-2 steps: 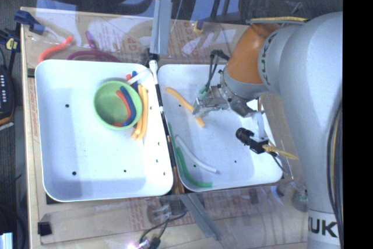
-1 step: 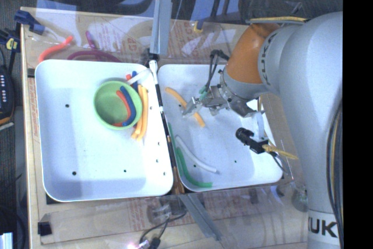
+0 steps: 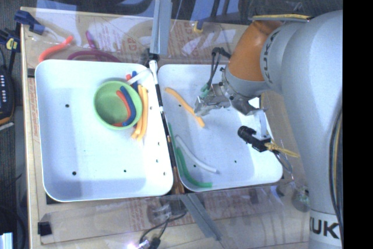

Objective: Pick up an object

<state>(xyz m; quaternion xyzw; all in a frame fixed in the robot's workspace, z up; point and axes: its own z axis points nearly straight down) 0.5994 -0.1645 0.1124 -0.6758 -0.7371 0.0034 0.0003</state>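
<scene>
Camera view, gripper [image 3: 202, 105] outward: down low in the right bin [image 3: 233, 175], toward its upper middle; released or clenched, cannot tell. Just beside it, to the left, one orange strip [image 3: 182, 102], slanted on the bin floor, not visibly grasped. Further down the same bin, one pale strip [image 3: 198, 160] and one green strip [image 3: 185, 172], near the left wall. Two bins in all. In the left bin [image 3: 64, 148], one green bowl [image 3: 108, 105] holding coloured strips [image 3: 123, 105]; orange sticks [image 3: 143, 114] against its right rim, count unclear.
</scene>
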